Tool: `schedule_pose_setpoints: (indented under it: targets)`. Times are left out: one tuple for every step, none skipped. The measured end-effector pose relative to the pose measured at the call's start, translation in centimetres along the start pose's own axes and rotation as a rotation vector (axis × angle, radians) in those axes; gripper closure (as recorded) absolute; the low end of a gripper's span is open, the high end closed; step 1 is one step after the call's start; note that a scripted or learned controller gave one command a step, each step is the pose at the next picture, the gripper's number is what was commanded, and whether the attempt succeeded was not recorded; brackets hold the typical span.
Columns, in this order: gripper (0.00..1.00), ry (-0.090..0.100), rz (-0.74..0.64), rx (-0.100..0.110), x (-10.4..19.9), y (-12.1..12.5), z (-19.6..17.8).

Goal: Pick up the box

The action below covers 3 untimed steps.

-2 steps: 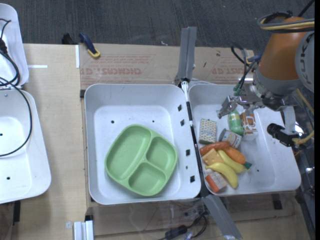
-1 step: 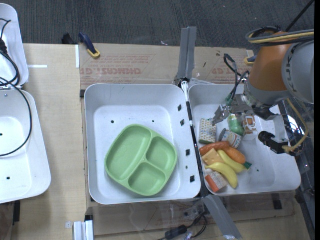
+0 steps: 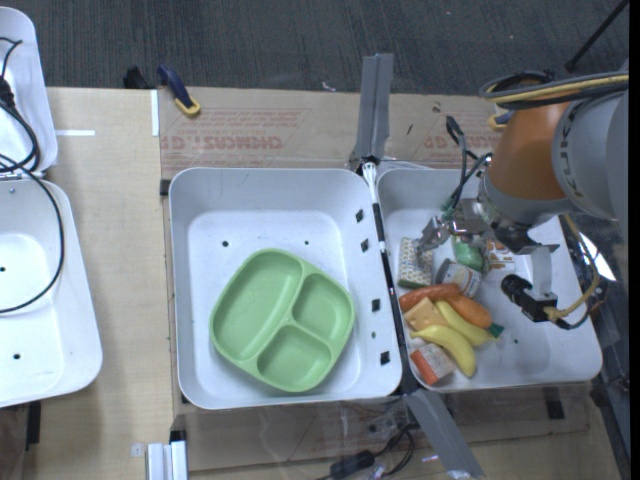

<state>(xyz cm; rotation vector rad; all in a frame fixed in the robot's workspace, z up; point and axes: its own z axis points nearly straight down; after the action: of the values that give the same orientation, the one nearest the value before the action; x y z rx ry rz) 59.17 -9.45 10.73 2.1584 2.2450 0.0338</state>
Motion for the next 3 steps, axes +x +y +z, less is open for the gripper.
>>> schedule_pose_setpoints:
  targets:
    - [0.00,0.000,0.000,0.000,0.0,0.0,0.0]
    - [0.00,0.000,0.039,0.026,-2.2,-1.7,1.1]
    - [0.00,-0.001,0.015,0.032,-1.2,-2.1,1.4]
